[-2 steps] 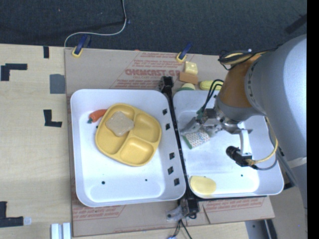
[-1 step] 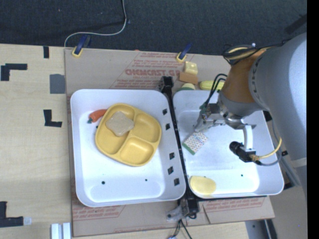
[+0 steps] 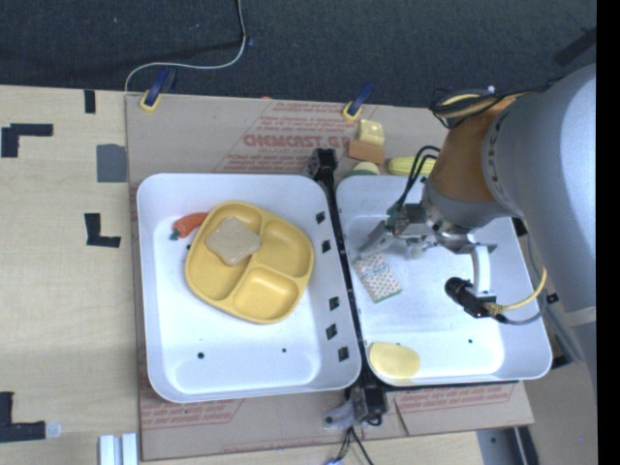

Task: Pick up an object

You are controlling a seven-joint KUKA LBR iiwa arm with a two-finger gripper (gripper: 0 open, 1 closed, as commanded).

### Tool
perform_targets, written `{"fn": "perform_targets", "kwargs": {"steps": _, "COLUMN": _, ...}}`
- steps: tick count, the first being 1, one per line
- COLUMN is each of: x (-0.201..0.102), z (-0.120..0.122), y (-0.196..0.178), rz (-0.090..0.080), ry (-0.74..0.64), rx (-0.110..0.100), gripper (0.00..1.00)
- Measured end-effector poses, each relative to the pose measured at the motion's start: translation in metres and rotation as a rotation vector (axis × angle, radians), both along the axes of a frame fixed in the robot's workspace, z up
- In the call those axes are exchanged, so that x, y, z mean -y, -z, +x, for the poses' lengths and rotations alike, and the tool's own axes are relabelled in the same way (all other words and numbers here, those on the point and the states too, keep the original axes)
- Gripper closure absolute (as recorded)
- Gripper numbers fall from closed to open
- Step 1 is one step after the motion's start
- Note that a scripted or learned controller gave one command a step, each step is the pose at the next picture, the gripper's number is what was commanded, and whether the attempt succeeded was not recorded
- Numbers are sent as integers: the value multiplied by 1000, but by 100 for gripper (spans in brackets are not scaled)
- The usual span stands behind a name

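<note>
A grey robot arm reaches into the right bin [image 3: 504, 356], its gripper [image 3: 386, 245] low, just above a small patterned packet [image 3: 380, 279] lying flat on the bin floor. Whether the claw is open I cannot tell. Nothing looks lifted; the pickup remains undone.

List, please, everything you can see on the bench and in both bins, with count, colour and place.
Bins: two, white, side by side on the bench.
Divided plate: one, yellow, left bin.
Flat piece: one, tan, on the plate's upper compartment.
Small object: one, orange, left bin, beside the plate's upper left rim.
Patterned packet: one, white-green, right bin, near its left wall.
Round object: one, pale yellow, right bin, bottom edge.
Block: one, tan, behind the right bin.
Arm: one, grey with orange band, over the right bin.
Gripper: one, just above the packet.
</note>
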State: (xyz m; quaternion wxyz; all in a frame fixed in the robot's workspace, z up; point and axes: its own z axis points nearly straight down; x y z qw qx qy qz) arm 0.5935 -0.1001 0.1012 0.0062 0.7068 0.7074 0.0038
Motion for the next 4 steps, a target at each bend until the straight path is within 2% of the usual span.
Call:
{"fn": "perform_targets", "kwargs": {"steps": 1, "x": -6, "z": 46, "y": 18, "rz": 3, "ry": -2, "rx": -13, "gripper": 0}}
{"fn": "perform_targets", "kwargs": {"steps": 2, "x": -4, "z": 75, "y": 17, "rz": 1, "ry": -4, "rx": -20, "gripper": 0}}
{"fn": "perform_targets", "kwargs": {"steps": 3, "x": 40, "z": 44, "y": -25, "rz": 0, "ry": 4, "rx": -13, "gripper": 0}}
{"fn": "perform_targets", "kwargs": {"steps": 4, "x": -8, "z": 9, "y": 15, "rz": 4, "ry": -1, "rx": -20, "gripper": 0}}
